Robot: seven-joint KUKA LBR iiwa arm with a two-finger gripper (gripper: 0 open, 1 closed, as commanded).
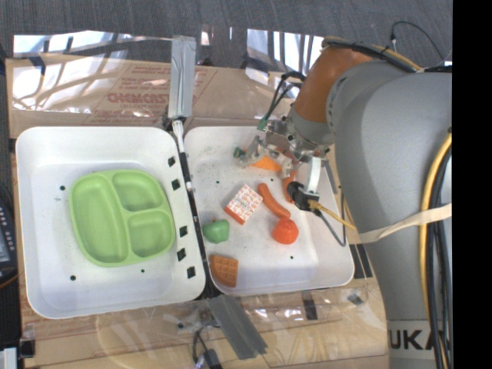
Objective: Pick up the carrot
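Waffle piece (pixel 224 268) nearest me at the right bin's (pixel 330 264) front edge.

I see the gripper (pixel 265 151) low in that bin's far part, over an orange wedge (pixel 267 163); whether it is parted or closed I cannot tell. The carrot (pixel 290 185) lies by the right wall, just beside a sausage (pixel 273 200), with a tomato (pixel 285 231), printed box (pixel 244 204) and green pepper (pixel 217 231) nearer. A green divided plate (pixel 121 217) sits in the left bin (pixel 38 283).
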